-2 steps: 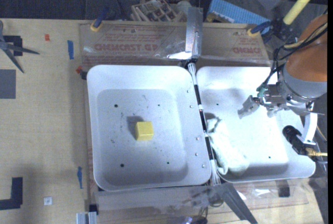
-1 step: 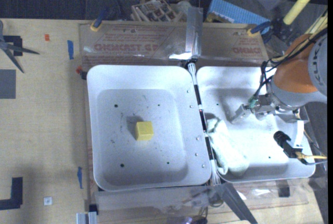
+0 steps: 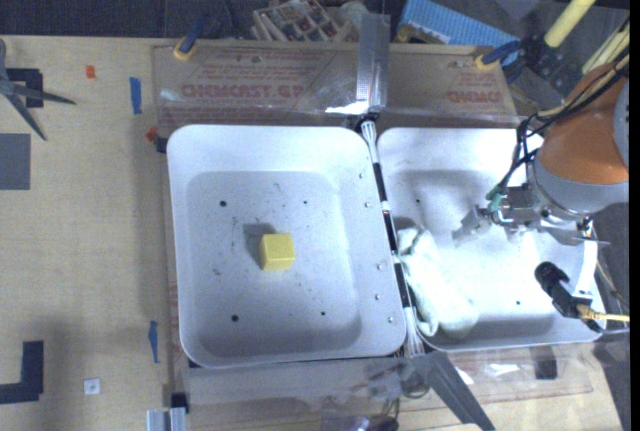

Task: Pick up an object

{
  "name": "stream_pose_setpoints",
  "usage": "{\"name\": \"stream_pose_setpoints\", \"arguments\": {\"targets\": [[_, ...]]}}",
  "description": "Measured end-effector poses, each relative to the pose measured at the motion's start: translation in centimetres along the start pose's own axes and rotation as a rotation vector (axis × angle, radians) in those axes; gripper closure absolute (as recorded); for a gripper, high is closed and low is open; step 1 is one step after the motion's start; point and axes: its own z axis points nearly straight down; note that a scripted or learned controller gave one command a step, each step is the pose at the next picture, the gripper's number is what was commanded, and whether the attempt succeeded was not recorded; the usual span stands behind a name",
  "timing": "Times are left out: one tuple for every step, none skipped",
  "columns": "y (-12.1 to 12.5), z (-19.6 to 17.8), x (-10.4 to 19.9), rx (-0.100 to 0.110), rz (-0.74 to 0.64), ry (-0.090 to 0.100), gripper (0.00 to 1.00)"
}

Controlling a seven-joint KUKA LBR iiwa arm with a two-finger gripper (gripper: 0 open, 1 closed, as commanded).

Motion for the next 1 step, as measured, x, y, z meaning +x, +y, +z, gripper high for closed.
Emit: {"name": "stream_pose_setpoints", "arguments": {"targets": [[4.79, 2.56, -4.69, -0.006, -0.215, -0.005, 0.0]]}}
